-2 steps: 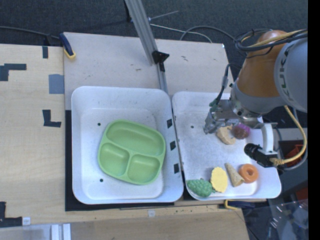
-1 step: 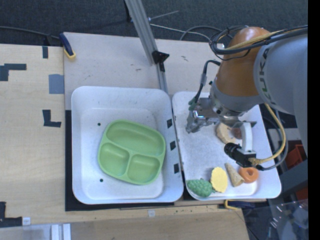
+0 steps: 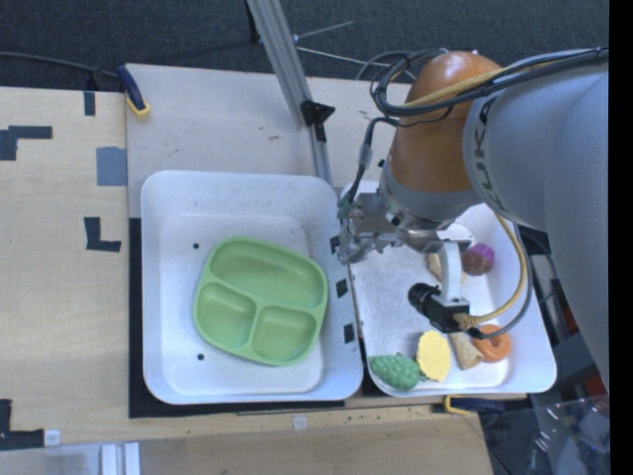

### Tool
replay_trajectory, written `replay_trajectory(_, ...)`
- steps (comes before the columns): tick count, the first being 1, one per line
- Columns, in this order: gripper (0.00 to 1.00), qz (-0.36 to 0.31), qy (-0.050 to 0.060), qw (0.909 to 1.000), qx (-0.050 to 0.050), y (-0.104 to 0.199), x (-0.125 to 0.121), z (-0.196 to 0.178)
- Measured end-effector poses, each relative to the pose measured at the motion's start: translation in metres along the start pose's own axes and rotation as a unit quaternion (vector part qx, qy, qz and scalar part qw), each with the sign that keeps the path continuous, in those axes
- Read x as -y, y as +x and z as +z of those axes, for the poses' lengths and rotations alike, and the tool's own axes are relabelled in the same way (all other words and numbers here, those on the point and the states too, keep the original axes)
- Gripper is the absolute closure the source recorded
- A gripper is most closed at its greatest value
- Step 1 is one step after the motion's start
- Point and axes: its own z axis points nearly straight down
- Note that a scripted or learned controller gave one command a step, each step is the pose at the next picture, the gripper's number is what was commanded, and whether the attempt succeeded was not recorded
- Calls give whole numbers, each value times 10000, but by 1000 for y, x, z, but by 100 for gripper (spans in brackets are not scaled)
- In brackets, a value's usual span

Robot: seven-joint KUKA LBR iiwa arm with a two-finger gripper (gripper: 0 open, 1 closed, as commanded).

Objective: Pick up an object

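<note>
Camera view: the end effector [image 3: 348, 248] hangs over the right bin's [image 3: 529, 369] left rim; I cannot tell its state. Toy foods lie along that bin's near edge: green cluster [image 3: 396, 370], yellow piece [image 3: 432, 354]. A green divided plate [image 3: 261, 301] sits in the left bin [image 3: 163, 265].

A robotics lab: taped bench [image 3: 59, 265], white bins [image 3: 158, 295], loose cables [image 3: 396, 77].

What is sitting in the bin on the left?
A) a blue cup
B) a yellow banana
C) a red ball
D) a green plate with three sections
D: the left bin holds a green plate split into three sections, lying flat in the middle of it.
</note>
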Motion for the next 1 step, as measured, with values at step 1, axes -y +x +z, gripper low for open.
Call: replay_trajectory(1,100,-3,-2,10000,1,49,-10,4)
